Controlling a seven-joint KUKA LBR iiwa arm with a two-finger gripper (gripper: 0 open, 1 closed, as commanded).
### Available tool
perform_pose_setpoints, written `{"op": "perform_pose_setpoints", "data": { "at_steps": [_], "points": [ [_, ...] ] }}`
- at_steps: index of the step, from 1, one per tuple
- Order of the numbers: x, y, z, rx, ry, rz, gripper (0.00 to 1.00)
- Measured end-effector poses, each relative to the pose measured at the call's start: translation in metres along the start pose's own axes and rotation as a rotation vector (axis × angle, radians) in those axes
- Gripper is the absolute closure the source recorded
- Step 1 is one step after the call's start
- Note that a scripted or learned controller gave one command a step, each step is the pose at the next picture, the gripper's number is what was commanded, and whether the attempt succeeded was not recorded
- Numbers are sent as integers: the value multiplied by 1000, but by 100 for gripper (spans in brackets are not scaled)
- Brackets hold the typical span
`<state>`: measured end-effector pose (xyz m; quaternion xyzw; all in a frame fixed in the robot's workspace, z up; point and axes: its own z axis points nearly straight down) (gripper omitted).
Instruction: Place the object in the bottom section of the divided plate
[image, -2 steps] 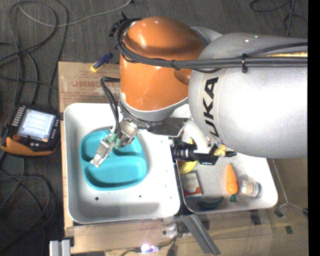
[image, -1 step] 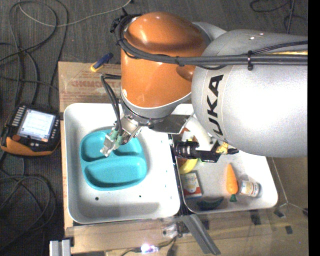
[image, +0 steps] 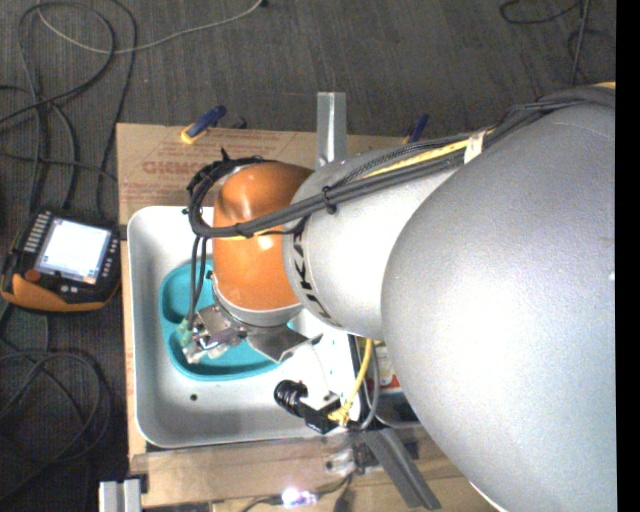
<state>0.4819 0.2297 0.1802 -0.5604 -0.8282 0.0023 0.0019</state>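
Dark carpet, cables round the worktop (image: 150, 160). My gripper (image: 205, 338) sits over the teal divided plate (image: 180, 295). Can't tell finger state or see the object; placement unconfirmed.

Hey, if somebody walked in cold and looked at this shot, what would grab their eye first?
The huge grey arm fills the right side and centre, its orange band bright over the left white bin. Below the band, the tool hangs low over a teal divided plate lying in that bin. Off the bench on the left floor, a lit handheld screen also stands out.
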Motion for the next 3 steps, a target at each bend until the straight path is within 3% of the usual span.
{"op": "perform_pose_setpoints", "data": {
  "at_steps": [1,2,3],
  "points": [
    [-10,10,-16,-3,-1,-534,100],
    [-76,-28,-36,-5,-3,-941,100],
    [-15,-5,-246,-7,-5,-790,100]
  ]
}}
